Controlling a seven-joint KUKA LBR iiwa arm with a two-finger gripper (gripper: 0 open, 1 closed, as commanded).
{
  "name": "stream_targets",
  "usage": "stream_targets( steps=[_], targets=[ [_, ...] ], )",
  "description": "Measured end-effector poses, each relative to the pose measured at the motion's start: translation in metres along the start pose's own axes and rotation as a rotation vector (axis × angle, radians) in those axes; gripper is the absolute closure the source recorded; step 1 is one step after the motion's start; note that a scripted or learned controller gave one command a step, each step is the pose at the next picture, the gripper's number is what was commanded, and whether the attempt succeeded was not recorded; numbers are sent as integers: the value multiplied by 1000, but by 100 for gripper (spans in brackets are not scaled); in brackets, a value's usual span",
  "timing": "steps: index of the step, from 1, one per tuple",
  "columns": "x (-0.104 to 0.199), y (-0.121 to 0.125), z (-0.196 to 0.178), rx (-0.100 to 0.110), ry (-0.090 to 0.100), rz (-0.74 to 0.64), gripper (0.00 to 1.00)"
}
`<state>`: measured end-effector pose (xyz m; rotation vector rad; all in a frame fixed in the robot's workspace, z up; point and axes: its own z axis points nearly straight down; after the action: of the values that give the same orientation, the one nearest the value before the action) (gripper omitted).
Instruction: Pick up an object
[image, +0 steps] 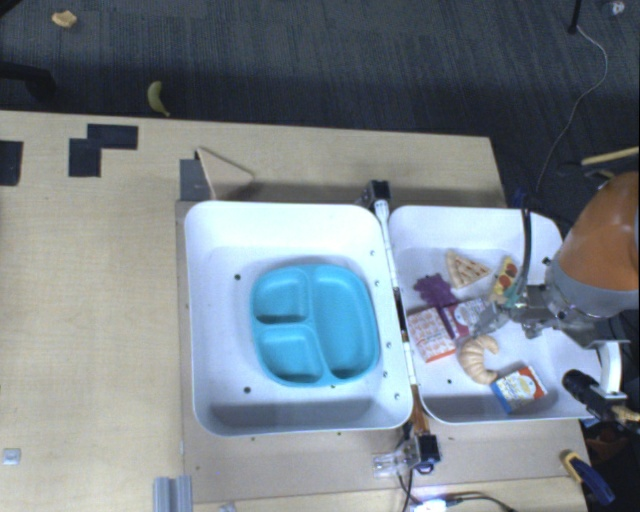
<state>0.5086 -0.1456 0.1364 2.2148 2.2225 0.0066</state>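
The right white bin (470, 225) holds several small items: a sandwich wedge (466, 268), a purple grape bunch (434, 291), a red-patterned packet (432, 333), a croissant (478, 358) and a small blue and orange carton (517, 387). My gripper (487, 318) reaches in from the right, low over the bin's middle, just above the croissant and right of the packet. Nothing is visibly held between its fingers.
The left white bin (215, 300) holds a blue three-compartment tray (313, 322). The arm's orange band (605, 240) hangs over the right bin's far right side. Black tape marks (100, 147) lie on the bench at upper left.
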Motion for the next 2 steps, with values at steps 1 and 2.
stream_targets(
  steps=[1,2],
  targets=[
    [26,-19,49,-4,-4,5,0],
    [27,-17,37,-10,-4,4,100]
  ],
)
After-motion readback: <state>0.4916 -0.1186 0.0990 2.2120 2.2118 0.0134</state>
